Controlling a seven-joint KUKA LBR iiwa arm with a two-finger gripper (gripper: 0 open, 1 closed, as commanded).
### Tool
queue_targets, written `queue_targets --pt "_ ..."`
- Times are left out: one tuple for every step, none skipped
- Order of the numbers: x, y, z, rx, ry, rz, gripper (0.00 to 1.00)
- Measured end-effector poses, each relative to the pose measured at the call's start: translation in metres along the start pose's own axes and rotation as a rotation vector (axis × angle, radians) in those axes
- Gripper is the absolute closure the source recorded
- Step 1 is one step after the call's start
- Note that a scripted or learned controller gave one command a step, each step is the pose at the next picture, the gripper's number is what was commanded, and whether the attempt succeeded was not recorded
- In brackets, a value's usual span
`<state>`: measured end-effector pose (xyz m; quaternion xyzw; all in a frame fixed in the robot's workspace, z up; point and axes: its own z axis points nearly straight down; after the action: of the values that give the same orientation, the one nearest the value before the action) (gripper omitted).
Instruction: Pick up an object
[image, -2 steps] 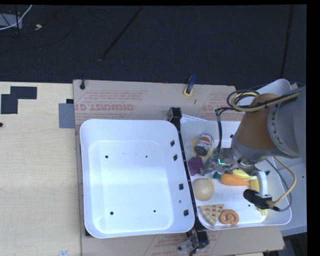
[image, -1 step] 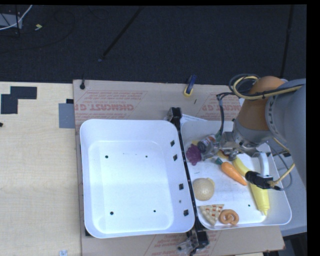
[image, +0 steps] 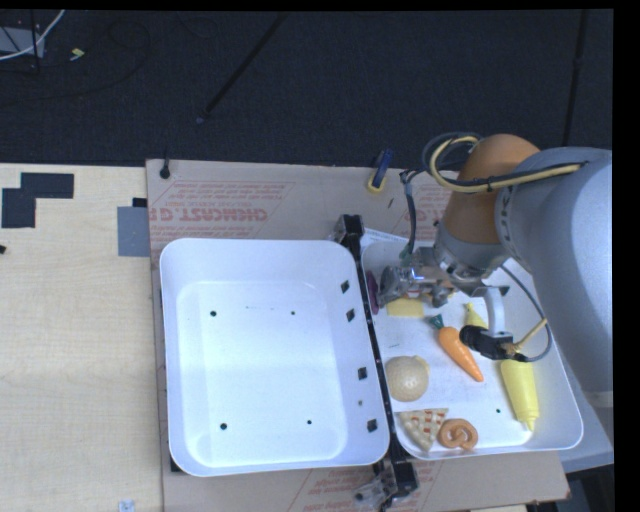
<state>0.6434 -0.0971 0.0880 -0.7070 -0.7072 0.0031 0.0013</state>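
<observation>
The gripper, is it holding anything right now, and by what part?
Cannot be told: the gripper is low over a pale yellow piece in the right bin, with no grasp visible.

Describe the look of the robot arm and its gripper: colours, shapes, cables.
The arm is made of bulky, rounded grey segments, with an orange band above the wrist. Yellow and black cables loop beside that band, and another thin cable runs down from the wrist. The gripper is a small metallic and dark assembly, too cluttered here to make out finer detail or markings.

Pale wooden bench (image: 70, 330) under cardboard sheet (image: 250, 205) bearing two white bins (image: 185, 280)
</observation>
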Motion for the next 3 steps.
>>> queue_targets --pt "0.01 -0.063 0.001 0.001 0.004 0.003 0.0" --pt "0.007 -0.005 0.003 0.034 0.012 0.008 0.0" --pt "0.01 -0.006 0.003 0.029 0.008 0.008 0.0"
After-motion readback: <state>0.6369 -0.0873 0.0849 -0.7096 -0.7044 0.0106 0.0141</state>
